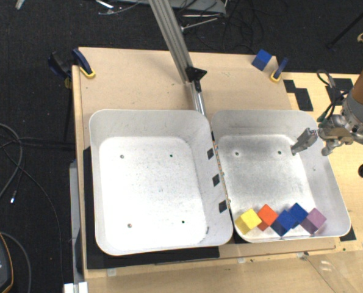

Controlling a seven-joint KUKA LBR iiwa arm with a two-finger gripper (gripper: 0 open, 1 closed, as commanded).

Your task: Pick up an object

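Several small blocks lie in a row along the near edge of the right bin [273,127]: a yellow block [249,220], an orange block [267,215], a blue block [290,218] and a purple block [314,220]. My gripper [316,142] hangs over the right bin's far right side, well away from the blocks. Its two fingers are spread apart with nothing between them.
The left bin [102,127] sits beside the right one on the wooden bench. A loose blue cube [262,58] rests on the bench at the back right, next to a clamp. A metal pole [172,35] slants in from the top to the gap between the bins.
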